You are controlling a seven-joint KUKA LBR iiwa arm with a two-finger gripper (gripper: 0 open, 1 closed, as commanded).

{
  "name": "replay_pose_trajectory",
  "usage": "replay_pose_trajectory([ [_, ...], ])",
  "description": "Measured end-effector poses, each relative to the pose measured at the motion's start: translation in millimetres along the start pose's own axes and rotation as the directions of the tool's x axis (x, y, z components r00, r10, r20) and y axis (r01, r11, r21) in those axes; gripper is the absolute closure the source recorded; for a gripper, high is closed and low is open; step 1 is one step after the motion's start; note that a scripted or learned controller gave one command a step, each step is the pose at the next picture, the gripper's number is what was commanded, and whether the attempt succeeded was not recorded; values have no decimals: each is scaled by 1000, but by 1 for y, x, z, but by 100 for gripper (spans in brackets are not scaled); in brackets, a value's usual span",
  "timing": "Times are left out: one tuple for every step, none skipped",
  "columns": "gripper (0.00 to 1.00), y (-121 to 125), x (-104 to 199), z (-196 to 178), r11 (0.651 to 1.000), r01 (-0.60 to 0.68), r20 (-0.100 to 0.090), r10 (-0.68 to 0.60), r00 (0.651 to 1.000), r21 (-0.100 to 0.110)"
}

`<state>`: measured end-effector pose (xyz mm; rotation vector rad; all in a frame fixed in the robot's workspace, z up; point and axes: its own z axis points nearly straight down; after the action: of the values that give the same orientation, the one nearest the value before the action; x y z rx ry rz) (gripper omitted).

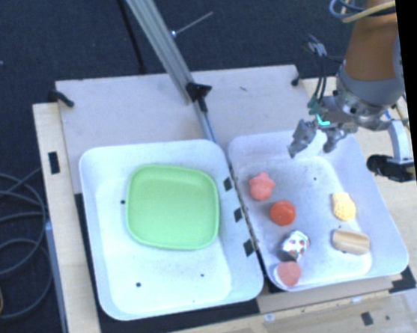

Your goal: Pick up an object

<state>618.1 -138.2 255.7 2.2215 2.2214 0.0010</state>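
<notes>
Two white bins lie side by side on the desk (64, 217). The left bin (114, 287) carries one green plate (173, 206), a likely drop-off. The right bin (375, 202) gathers six candidates within the arm's reach: pink lump (262, 185), red ball (282, 212), pink disc (288, 272), silver object (295, 245), yellow piece (342, 206), tan roll (350, 241). The gripper (317, 139) hovers above the bin's far edge, fingers (300, 140) spread, grasping nothing.
</notes>
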Motion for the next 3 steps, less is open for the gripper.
replay_pose_trajectory([
  [0, 0, 0, 0, 1000, 0, 0, 0, 1000, 0],
  [0, 3, 2, 43, 1000, 0, 1, 0, 1000, 3],
  [0, 6, 7, 104, 1000, 0, 0, 0, 1000, 5],
])
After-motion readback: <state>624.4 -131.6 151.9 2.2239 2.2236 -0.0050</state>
